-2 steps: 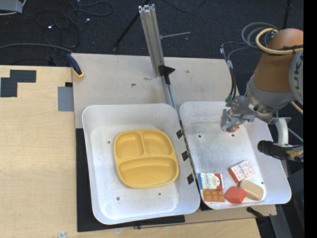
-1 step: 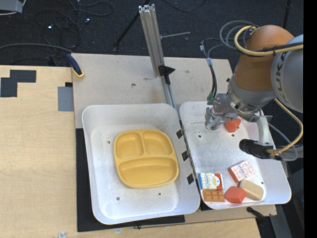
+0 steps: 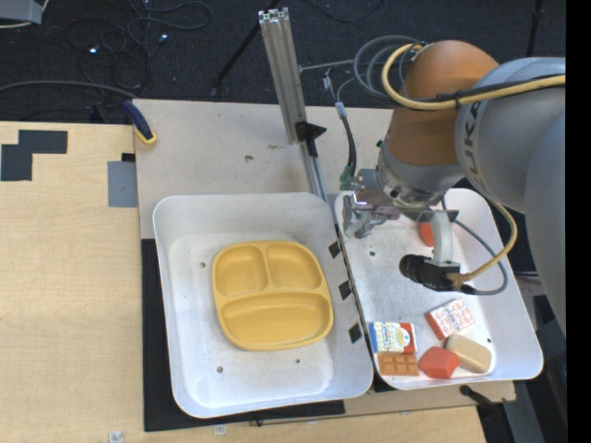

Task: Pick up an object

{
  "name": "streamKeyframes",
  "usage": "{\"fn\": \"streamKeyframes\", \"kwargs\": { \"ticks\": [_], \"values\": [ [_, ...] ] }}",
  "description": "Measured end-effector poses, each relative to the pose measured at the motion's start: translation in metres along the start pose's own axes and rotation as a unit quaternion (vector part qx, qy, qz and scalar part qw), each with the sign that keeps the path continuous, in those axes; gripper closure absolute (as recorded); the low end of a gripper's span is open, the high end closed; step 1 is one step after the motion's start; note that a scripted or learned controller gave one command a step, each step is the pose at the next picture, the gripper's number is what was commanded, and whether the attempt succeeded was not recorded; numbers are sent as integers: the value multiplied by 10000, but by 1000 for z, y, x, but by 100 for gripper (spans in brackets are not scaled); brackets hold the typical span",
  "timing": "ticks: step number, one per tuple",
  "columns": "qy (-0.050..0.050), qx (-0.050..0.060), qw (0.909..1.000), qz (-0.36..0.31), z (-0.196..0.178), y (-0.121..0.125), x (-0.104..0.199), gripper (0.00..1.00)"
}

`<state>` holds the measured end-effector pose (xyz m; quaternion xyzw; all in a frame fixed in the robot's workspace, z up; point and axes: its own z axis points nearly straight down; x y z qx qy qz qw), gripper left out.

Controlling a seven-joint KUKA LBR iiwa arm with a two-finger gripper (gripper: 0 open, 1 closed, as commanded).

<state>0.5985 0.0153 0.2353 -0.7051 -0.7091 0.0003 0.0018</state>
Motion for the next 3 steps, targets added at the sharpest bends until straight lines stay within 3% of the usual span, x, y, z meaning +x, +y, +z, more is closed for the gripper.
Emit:
{"fn": "streamKeyframes", "kwargs": {
  "ticks": [2, 3],
  "values": [
    [0, -9, 10000, 1, -3, 29, 93, 100],
    [-14, 1, 10000, 11, -2, 28, 91, 0]
  ]
}}
